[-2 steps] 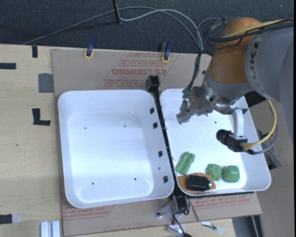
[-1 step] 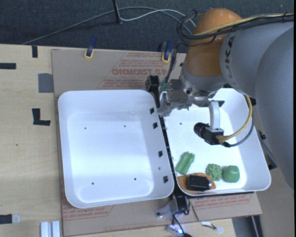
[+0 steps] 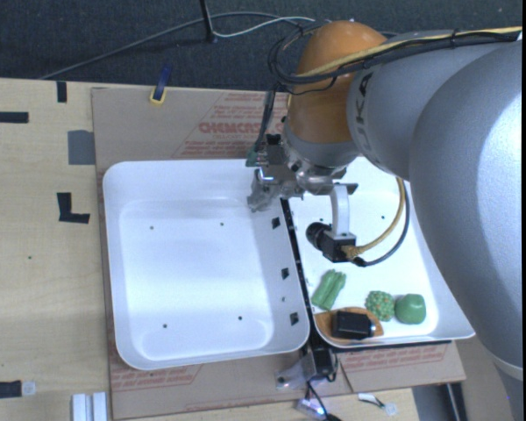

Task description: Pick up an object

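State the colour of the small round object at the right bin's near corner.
Green, seen in the camera view.

To my left sits one bin (image 3: 193, 270); in the right bin's (image 3: 421, 261) near corner several small objects (image 3: 368, 310) lie close together.

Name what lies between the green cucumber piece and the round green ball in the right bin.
The bumpy green broccoli-like piece sits between cucumber and ball, in the camera view.
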Available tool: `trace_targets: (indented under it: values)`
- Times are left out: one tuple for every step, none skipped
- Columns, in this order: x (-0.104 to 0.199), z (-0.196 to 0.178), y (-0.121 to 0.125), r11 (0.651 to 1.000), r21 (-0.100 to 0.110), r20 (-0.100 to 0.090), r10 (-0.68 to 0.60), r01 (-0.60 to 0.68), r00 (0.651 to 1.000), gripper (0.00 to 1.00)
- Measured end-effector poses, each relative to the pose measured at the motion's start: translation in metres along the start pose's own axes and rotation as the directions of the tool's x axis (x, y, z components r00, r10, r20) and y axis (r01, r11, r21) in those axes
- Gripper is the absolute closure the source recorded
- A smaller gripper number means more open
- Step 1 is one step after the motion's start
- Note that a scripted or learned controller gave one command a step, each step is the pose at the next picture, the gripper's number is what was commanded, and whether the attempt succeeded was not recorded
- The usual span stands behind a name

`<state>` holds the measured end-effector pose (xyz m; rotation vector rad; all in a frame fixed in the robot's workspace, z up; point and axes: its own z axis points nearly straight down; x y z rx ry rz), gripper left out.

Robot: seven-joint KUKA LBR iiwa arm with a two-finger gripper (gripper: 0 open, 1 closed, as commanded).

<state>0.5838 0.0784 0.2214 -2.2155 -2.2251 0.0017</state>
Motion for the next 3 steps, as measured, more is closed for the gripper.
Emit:
trace_targets:
  values:
    - [0.017, -0.017, 0.005, 1.0, -0.002, 0.0, 0.002, -0.002, 1.0, 1.0]
    - [0.013, -0.002, 0.015, 1.0, 0.0, 0.001, 0.004, -0.004, 1.0, 1.0]
    - [0.013, -0.003, 0.015, 1.0, -0.001, 0.001, 0.004, -0.004, 1.0, 0.0]
